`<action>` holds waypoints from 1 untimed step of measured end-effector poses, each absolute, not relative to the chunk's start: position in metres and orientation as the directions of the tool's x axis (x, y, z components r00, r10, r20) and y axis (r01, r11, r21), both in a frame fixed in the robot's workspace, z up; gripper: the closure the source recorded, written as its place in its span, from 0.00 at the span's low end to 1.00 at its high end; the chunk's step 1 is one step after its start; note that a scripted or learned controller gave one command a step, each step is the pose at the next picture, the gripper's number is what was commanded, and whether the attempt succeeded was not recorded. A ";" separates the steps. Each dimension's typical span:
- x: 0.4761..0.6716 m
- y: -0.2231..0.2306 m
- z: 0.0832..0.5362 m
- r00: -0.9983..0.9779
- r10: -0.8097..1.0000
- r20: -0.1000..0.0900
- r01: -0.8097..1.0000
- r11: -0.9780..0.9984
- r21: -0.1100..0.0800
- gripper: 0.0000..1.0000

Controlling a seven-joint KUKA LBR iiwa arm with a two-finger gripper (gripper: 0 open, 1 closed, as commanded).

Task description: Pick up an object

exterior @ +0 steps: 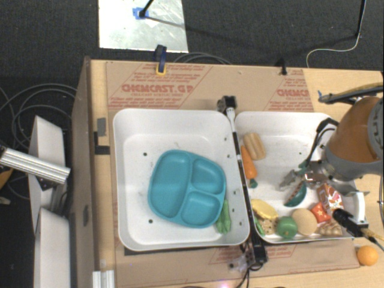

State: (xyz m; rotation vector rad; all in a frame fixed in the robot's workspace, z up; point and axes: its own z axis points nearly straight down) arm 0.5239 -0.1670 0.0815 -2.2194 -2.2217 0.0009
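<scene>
Gripper (295,180) low inside the right bin (282,128), fingers spread apart with nothing between them, tips just above a teal scoop-like piece (296,198). Same bin — bread roll (254,145) and carrot (248,164) by the left wall; yellow piece (263,209), green fruit (287,227), tan ball (305,221) and red packet (327,200) along the near edge. Left bin (174,125) — blue divided plate (186,188), green item (224,216) beside it. Both bins rest on cardboard (150,86); an orange ball (366,255) lies outside. Arm (357,140) enters from the right, bent downward.
</scene>
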 end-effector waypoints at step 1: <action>0.634 -0.208 0.175 -0.007 1.000 -0.009 1.000 0.007 0.020 0.00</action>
